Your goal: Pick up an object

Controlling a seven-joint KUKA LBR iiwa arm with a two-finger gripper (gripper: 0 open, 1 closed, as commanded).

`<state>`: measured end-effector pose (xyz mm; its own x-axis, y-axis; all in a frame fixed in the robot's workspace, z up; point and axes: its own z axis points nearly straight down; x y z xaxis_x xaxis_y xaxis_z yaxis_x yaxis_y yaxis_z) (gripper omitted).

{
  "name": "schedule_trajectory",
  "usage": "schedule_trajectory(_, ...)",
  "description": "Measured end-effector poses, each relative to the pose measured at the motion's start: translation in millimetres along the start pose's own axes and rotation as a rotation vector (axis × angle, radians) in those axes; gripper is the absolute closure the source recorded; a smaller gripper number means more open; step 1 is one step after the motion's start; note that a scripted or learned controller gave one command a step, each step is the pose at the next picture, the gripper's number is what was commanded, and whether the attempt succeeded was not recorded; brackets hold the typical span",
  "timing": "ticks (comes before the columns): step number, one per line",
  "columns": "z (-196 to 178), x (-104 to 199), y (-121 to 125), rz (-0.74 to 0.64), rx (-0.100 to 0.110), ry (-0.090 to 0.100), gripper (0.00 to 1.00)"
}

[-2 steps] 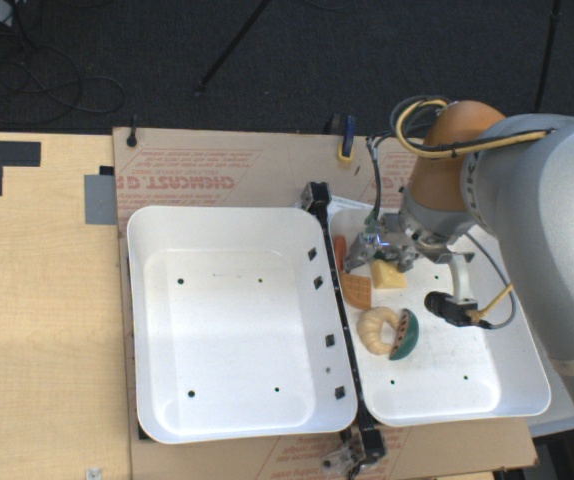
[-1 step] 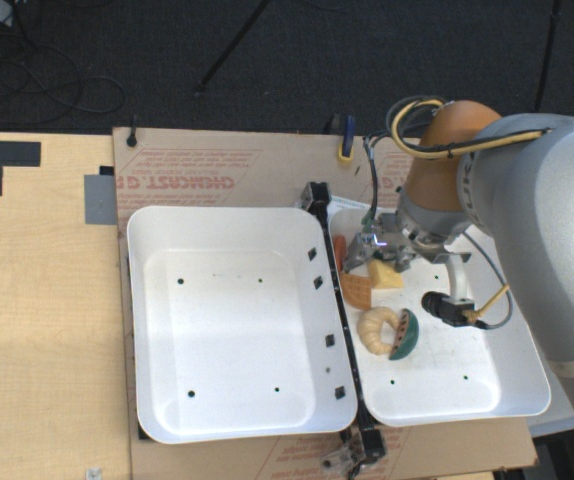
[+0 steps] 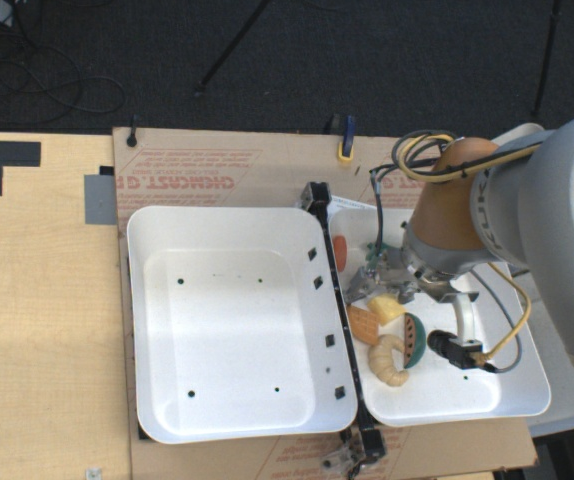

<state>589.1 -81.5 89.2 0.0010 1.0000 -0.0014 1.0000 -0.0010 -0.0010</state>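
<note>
Two shallow white plastic bins sit side by side on a sheet of brown cardboard [image 3: 217, 173] laid over the pale wooden tabletop [image 3: 37, 318]. The left bin [image 3: 157, 268] takes up the middle of the view. The right bin [image 3: 507, 393] holds a small cluster of objects at its left side, just beside the black divider [image 3: 329, 298] between the two bins.

Among them, a tan, curved, crescent-shaped piece [image 3: 388, 360] lies with its long axis running roughly near to far, its ends curling to the right. Touching its right side is a dark green rounded object [image 3: 413, 341]. A pale yellow wedge [image 3: 386, 309] and an orange block [image 3: 363, 326] lie just beyond it, and a small orange-red object [image 3: 340, 252] rests farther back against the divider.

The grey arm with its orange band [image 3: 452, 213] reaches in from the right, and the end effector [image 3: 385, 280] hangs low over the far part of the cluster; whether it is wide or narrow cannot be told.
</note>
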Motion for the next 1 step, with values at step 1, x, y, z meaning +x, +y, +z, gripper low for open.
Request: schedule_trajectory(1,1.8,1.1,-55.3,0.001,0.006,0.003,0.0)
